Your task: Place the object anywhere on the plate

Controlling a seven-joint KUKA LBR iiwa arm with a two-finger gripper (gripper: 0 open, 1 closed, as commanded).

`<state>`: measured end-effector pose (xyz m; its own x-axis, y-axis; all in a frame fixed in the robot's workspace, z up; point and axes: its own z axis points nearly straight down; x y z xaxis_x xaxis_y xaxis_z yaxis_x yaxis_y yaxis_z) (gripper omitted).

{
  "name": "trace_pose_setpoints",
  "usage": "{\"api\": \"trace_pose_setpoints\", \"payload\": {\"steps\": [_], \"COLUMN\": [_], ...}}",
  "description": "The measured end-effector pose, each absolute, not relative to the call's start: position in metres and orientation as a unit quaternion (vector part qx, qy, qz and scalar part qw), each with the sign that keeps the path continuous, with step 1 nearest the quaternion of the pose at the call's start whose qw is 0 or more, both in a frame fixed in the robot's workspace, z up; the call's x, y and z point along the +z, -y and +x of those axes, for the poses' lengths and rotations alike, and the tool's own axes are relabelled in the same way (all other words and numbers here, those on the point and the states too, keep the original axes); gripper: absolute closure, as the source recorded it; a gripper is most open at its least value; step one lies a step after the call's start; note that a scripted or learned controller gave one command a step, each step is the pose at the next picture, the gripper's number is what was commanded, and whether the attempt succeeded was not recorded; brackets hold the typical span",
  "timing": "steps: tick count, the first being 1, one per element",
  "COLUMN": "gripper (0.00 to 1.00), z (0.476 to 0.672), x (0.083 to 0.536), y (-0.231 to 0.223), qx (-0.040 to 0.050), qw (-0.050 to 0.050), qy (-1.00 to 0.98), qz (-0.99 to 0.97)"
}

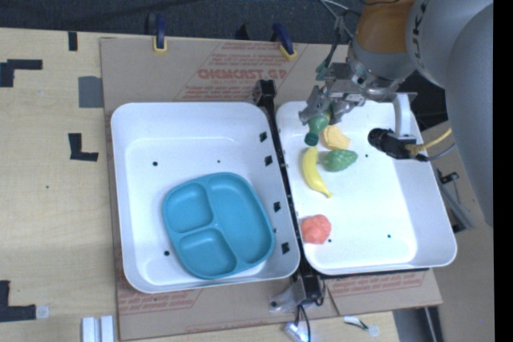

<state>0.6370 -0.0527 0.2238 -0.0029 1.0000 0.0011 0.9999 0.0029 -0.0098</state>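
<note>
A blue divided plate [216, 225] lies in the left bin [136, 132], toward its front. My gripper [319, 113] hangs over the back left corner of the right bin [401, 204]. A small dark green object [318, 126] sits right at its tip, and I cannot tell whether it is held. Just beside it lie a yellow piece [337, 138], a green leafy piece [339, 160] and a yellow banana [313, 171]. A red-orange fruit [316, 229] rests near the front left of the right bin.
The divider between the two bins [276, 172] runs just left of the gripper. A black fitting with a cable [390, 142] sticks out from the arm over the right bin. Cardboard [216, 68] lies under both bins.
</note>
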Motion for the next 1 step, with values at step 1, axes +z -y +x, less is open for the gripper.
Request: {"api": "trace_pose_setpoints", "payload": {"steps": [1], "gripper": [1.00], "z": [0.6565], "x": [0.2093], "y": [-0.0144], "qx": [0.0004], "qw": [0.001], "qy": [0.709], "qz": [-0.705]}}
